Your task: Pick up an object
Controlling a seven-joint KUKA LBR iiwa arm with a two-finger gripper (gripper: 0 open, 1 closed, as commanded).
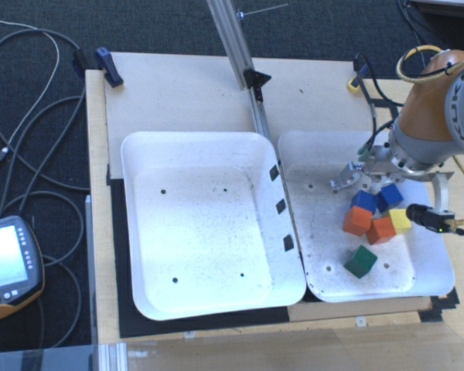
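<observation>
2 shallow white bins sit side by side on the bench (pixel 178 83), and that is where the whole job plays out. The left bin (pixel 139 161) is the larger-looking of the pair and shows bare speckled floor. The right bin (pixel 317 230) carries all the candidates for picking.

The arm (pixel 433 114), grey with its orange band, reaches in from the right and bends down over the far part of the right bin. Its gripper (pixel 367 178) hangs low, just above and behind the cluster of blocks. From this slanted view I cannot tell whether its fingers stand apart or together, and nothing can be seen clamped between them, so I judge that no object is held.

The objects are 6 small blocks. 5 crowd together just below the gripper: 2 blue blocks (pixel 363 201), the second (pixel 390 196) beside the first, 2 orange blocks (pixel 357 220) and (pixel 382 229) in front of them, and 1 yellow block (pixel 400 220) at the right of the group, touching or nearly touching its neighbours. 1 green block (pixel 360 261) lies apart, nearer the front rim.

As for progress, the approach looks made but the pick itself is not: every block rests on the bin floor. What is left, in my judgement, is closing on 1 block, most likely a blue one nearest the gripper, and lifting it clear. The tight packing could spoil a clean grasp.
</observation>
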